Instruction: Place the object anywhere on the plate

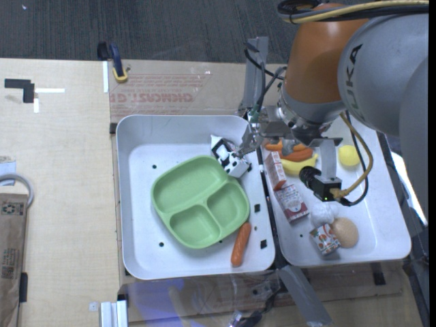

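A green three-compartment plate (199, 201) lies in the left bin (139, 176). A small black-and-white object (229, 158) sits at the plate's upper right rim, partly over its edge. My gripper (246, 140) hangs just above and to the right of that object, close to the wall between the two bins. The bulky grey and orange wrist hides how the gripper meets the object.
An orange sausage-shaped toy (238, 244) lies by the plate's lower right. The right bin (385, 240) holds a red-white carton (276, 169), a packet (293, 201), a banana (298, 163), a lemon (349, 155), an egg (345, 231) and a small can (325, 241).
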`<action>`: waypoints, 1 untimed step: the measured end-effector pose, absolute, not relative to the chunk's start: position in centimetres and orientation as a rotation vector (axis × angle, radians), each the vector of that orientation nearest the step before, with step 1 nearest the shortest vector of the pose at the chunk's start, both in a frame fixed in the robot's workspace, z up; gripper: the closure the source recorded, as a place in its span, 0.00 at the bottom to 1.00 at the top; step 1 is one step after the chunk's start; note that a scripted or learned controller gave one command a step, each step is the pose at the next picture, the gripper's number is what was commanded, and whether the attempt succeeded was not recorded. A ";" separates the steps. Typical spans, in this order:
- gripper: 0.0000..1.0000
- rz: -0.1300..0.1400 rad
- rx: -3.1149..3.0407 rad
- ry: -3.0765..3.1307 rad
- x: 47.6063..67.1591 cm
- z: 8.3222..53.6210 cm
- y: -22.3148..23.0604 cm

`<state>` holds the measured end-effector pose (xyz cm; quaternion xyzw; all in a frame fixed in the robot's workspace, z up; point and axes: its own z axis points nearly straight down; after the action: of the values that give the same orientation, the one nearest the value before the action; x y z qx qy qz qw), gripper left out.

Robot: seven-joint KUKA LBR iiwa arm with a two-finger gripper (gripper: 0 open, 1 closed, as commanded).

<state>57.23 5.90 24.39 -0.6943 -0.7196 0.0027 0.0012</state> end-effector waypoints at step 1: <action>0.00 -0.025 -2.021 -2.415 48.2 10.6 11.9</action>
<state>48.23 11.93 10.58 -0.6418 -0.7668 -0.0079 -0.0037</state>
